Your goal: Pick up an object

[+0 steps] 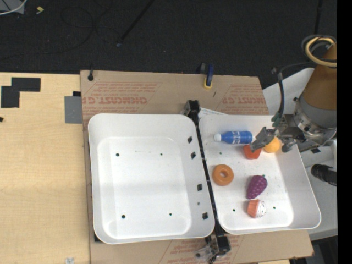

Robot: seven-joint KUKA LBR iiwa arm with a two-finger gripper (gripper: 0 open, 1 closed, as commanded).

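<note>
the gripper (273,138) hangs low over the far right part of the right bin (300,216), its fingers spread apart with a yellow object (271,146) between them (whether they touch it is unclear). a small red object (252,152) sits just left of it, touching. the blue bottle (235,137) lies further left, the orange ring (223,175) and purple grapes (256,186) nearer the camera.

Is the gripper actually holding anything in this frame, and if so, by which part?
It cannot be told. The gripper is down in the right bin, right at a yellow object and a red object, but no object shows clearly between its fingers.
</note>
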